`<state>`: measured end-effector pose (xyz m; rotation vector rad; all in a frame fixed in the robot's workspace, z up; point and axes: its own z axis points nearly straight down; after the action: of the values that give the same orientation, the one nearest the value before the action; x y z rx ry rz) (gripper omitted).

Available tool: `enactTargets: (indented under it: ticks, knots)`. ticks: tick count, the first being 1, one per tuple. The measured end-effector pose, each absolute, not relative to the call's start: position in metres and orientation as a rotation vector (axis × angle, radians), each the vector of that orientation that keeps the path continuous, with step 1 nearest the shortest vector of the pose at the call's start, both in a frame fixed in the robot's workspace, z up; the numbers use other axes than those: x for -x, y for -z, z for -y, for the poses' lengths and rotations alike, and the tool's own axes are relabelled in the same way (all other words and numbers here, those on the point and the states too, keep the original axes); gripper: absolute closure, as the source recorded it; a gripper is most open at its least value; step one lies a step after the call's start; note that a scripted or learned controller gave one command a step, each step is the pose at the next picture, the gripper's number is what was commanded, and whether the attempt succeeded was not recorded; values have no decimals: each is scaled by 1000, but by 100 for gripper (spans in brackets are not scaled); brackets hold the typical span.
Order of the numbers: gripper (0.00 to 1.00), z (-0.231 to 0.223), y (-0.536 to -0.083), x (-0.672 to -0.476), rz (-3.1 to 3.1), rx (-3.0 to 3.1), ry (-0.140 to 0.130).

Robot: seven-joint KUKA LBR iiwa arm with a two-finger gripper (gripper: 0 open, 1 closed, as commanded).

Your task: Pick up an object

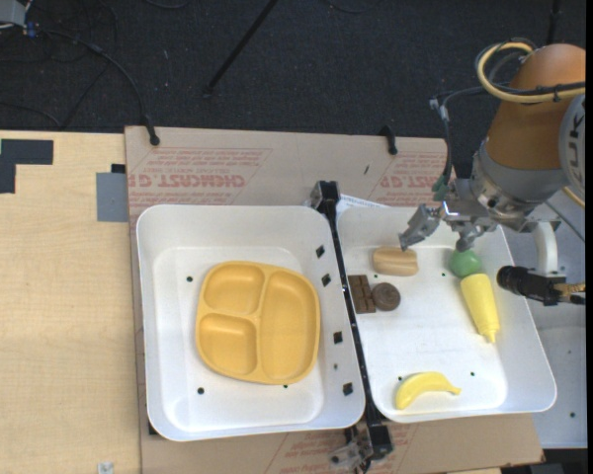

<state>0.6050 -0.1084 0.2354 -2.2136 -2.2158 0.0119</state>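
Gripper (pixel 443 227) – fingers spread apart, nothing between them, poised over right bin (pixel 534 388) | bread roll (pixel 395 261) just below its left finger, corn cob (pixel 480 302) just below-right, banana (pixel 425 388) well below | progress – no object lifted; closing and lift both judged outstanding.

Your arm reaches in from the right, orange band up top, grey wrist angled down-left. Your gripper (pixel 443 233) hangs low with its two fingers (pixel 416 229) spread apart, nothing between them.
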Motion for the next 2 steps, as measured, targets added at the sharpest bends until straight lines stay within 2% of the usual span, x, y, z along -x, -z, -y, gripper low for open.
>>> enactTargets:
  ticks: [2]
  knots:
    - [0,113,-141,-608,2215,2214,-11]
